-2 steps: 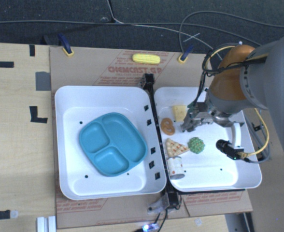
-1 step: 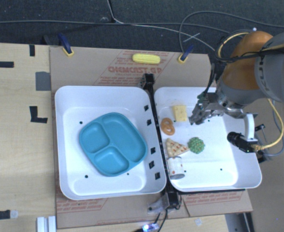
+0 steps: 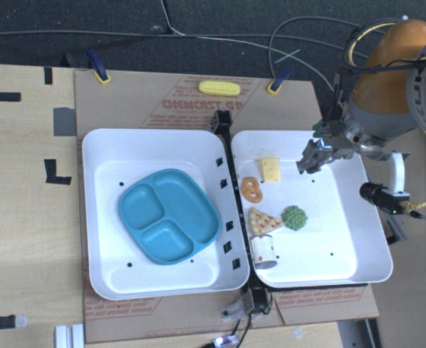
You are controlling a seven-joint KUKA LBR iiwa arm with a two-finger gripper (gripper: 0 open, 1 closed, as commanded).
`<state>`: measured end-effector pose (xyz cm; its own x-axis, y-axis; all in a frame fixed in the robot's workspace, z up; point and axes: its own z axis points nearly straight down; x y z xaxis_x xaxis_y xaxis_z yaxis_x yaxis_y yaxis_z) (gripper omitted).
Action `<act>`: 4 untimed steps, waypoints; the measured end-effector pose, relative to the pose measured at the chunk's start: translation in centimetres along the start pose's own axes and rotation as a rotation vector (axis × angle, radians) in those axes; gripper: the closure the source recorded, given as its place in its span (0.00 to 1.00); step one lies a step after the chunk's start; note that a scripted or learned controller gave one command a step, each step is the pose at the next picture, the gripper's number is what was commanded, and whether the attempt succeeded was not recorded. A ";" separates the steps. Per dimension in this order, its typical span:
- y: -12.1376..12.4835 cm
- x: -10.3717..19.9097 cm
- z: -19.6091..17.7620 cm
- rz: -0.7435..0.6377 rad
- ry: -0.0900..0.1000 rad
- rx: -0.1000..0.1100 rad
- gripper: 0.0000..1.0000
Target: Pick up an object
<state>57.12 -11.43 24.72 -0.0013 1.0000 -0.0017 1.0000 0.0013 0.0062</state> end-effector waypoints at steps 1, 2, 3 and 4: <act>0.1 0.0 -1.6 0.000 0.001 0.005 1.00; -0.7 5.8 -0.1 -0.004 0.003 0.008 1.00; 0.0 11.1 1.3 -0.005 0.003 0.010 1.00; -1.0 16.7 2.3 -0.005 0.002 0.009 1.00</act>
